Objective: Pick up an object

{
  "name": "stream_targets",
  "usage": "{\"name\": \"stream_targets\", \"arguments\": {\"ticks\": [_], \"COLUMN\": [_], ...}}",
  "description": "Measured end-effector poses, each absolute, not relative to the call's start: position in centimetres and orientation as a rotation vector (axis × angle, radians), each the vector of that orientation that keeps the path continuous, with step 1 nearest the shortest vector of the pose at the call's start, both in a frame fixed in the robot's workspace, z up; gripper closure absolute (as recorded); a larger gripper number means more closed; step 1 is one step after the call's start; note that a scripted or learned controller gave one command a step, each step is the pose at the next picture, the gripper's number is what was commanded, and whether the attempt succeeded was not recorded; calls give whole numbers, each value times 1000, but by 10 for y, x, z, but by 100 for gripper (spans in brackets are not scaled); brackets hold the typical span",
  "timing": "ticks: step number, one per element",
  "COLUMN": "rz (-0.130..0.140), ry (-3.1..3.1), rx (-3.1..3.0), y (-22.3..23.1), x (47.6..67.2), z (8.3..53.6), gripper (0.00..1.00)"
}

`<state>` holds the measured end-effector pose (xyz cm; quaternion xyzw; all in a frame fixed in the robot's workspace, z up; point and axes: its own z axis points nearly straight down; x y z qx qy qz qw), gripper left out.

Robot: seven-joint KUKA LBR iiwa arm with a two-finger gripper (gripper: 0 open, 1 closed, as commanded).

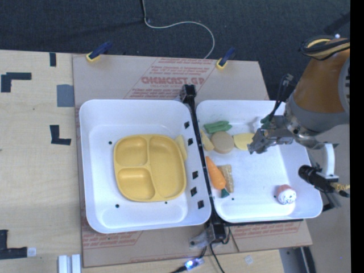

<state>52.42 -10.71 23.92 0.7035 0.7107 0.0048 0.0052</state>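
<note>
The right bin [259, 201] holds several small items: a green piece [216, 127], a tan round piece [222, 142], a yellow piece [242, 141], an orange carrot [215, 174], a tan waffle-like piece [227, 177] and a white and red ball [286, 195]. My gripper [257, 144] hangs low over the upper middle of this bin, just right of the yellow piece. Nothing visible sits between its fingers, and the dark wrist hides how they stand.
The left bin [96, 152] carries a yellow divided plate [149, 167]. A black divider [196, 147] runs between the bins. The grey and orange arm [318, 95] covers the right bin's upper right corner. Cardboard [165, 78] lies under both bins.
</note>
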Motion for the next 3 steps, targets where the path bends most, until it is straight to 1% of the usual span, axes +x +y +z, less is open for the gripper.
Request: {"name": "stream_targets", "arguments": {"ticks": [1,2,3], "rz": [1,0,-1], "ry": [2236,2211,2235], "rx": [2212,2225,2214], "y": [-17,-96,-4], "x": [515,499,500], "z": [228,283,257], "gripper": [100,100,100]}}
